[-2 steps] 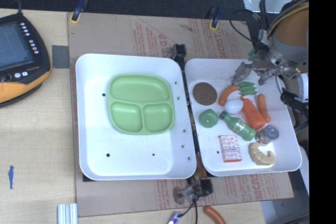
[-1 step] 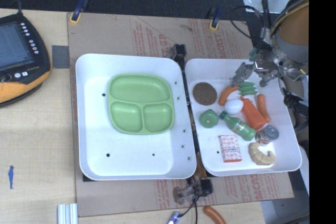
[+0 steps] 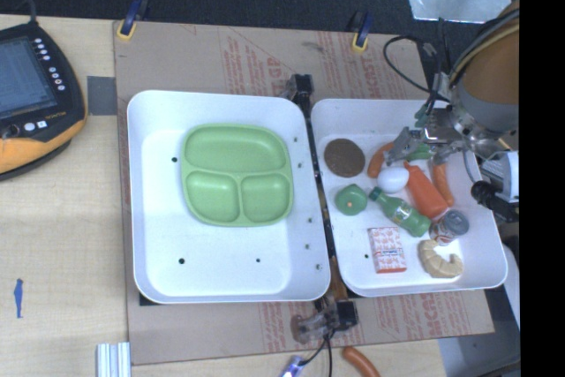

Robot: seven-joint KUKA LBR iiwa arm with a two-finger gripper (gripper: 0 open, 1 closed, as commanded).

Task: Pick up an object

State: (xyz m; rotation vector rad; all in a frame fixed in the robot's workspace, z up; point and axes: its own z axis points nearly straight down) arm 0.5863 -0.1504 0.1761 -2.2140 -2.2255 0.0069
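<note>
the carrot [image 3: 425,191] lies at two o'clock in the right bin [image 3: 494,274], the hand [image 3: 422,141] hanging spread just above the white egg [image 3: 393,180], likely lining up a grab.

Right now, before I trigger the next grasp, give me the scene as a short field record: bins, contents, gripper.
left bin: holds a green divided plate
right bin: brown disc, green ball, white egg, green bottle, orange carrot, red-and-white packet, croissant
gripper: over the right bin's far side, above the egg and carrot
grasp: nothing seen between the fingers
</note>
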